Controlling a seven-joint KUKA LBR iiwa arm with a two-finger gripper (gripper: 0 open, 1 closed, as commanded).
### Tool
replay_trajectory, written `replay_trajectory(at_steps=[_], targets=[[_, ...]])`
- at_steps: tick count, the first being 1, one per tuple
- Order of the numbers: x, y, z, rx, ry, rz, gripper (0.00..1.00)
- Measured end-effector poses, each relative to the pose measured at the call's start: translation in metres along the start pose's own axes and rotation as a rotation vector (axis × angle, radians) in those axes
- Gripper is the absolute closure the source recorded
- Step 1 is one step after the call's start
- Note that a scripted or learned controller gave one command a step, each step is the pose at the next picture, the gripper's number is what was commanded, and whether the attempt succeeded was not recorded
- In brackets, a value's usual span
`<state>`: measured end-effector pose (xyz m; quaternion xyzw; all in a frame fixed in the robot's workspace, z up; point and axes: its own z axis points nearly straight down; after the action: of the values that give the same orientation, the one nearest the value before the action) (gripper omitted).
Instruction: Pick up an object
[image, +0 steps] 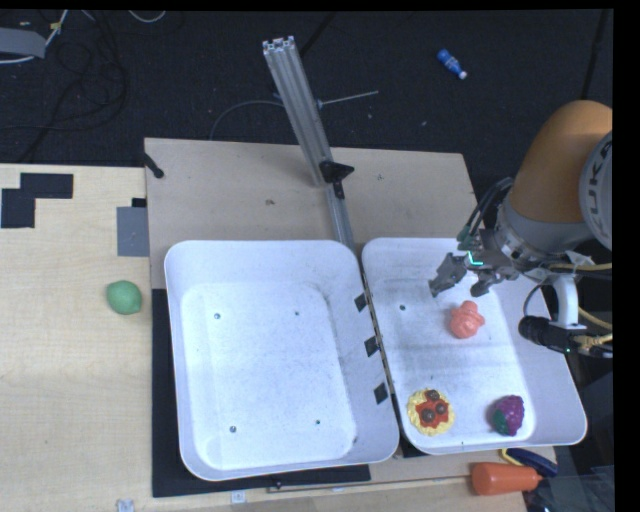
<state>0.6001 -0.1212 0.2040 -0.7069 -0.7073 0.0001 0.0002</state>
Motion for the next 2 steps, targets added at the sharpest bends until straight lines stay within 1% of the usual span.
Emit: replay_trajectory(at_steps=[1, 2], targets=[[0.0, 0.0, 0.0, 0.0, 0.0, 0.0, 0.0], [0.005, 0.008, 0.054, 0.004, 0.001, -0.001, 0.0]])
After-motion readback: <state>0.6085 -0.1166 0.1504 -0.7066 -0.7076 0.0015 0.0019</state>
